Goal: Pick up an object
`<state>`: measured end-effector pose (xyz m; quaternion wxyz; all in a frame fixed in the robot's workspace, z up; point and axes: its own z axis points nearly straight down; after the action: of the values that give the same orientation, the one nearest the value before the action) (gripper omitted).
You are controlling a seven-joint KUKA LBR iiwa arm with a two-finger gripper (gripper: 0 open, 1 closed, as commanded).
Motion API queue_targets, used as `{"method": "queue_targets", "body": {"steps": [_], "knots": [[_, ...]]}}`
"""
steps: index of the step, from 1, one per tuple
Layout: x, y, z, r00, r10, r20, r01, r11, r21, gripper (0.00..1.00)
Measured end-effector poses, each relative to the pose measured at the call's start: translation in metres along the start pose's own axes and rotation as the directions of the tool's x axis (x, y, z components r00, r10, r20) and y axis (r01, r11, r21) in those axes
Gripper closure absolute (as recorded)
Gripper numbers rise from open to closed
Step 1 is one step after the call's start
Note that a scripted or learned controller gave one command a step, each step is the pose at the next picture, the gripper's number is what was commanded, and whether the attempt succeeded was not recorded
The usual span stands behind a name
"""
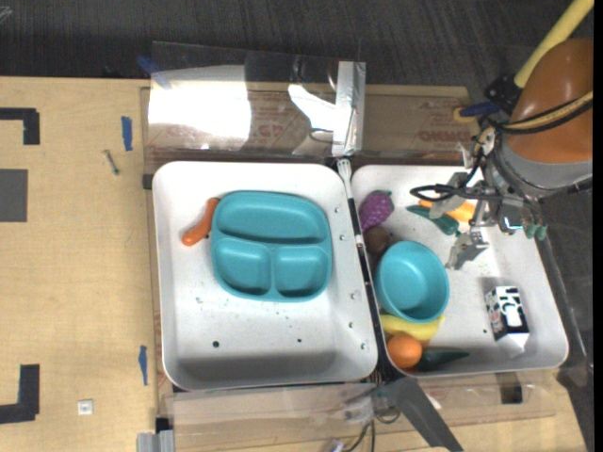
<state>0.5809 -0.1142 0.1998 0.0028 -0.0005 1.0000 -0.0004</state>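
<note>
My gripper (468, 245) hangs over the right bin (546, 299), in its upper right part, just right of the teal bowl (413, 281). A small yellow and green toy (450, 211) lies just up and left of the gripper, partly behind cables. A purple grape bunch (376, 207) and a brown item (378, 241) lie along the bin's left wall. Below the bowl are a yellow banana (415, 326), an orange (404, 350) and a dark green item (443, 356). A black and white box (506, 311) lies at the lower right.
The left bin (179, 281) holds a teal divided tray (271, 245) with an orange carrot-like toy (199, 226) against its left side. The arm's orange band (556, 83) and cables overhang the right bin's top right corner.
</note>
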Motion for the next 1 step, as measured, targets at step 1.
{"method": "queue_targets", "body": {"steps": [1], "knots": [[-0.0262,-0.0364,0.0993,0.999,0.037,-0.009,-0.037,0.999,-0.002,0.0]]}}
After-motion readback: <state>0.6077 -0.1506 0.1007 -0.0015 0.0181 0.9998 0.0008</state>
